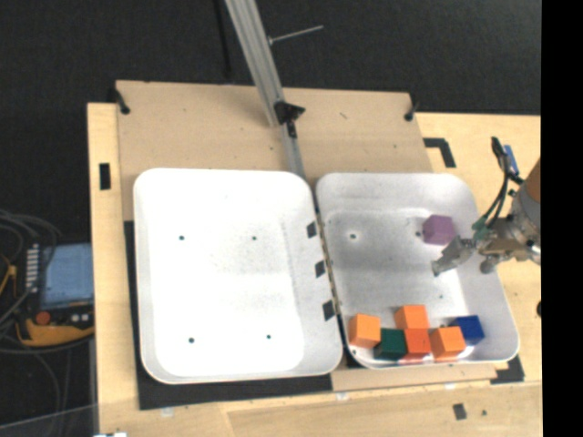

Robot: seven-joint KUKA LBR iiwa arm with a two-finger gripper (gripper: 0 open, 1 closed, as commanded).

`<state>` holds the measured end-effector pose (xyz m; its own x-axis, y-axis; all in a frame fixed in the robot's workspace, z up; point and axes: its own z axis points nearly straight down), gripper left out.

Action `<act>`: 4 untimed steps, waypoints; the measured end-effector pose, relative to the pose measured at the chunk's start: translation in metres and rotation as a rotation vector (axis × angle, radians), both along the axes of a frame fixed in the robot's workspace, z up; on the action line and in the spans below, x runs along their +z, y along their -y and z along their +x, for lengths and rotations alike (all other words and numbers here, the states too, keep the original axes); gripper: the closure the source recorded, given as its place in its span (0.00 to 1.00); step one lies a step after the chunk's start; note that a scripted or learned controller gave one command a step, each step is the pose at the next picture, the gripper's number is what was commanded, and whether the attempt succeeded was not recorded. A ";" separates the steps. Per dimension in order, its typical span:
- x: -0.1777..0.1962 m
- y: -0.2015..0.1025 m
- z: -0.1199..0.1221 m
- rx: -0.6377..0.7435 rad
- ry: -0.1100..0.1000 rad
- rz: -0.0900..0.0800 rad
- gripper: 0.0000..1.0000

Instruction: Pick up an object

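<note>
While the arm reaches in low from the right edge, its gripper [453, 259] hangs over the right bin [383, 198], near that bin's right wall and about halfway along it. One grey finger [448, 259] slants down and to the left; whether the fingers are spread or closed cannot be told from this angle, and nothing can be seen between them. Cables curl up beside the wrist. A purple block [439, 229] lies on the bin floor just beside the finger, up and to its left; whether they touch is unclear. Along the near wall of the same bin sits a cluster of blocks: three orange blocks [366, 329], a green block [392, 342] and a blue block [470, 328], close together. The left bin [223, 271] lies alongside.
</note>
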<state>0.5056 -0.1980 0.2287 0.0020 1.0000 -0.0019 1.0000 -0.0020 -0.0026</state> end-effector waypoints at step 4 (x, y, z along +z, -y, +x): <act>-0.058 0.006 0.006 -0.005 0.009 0.000 1.00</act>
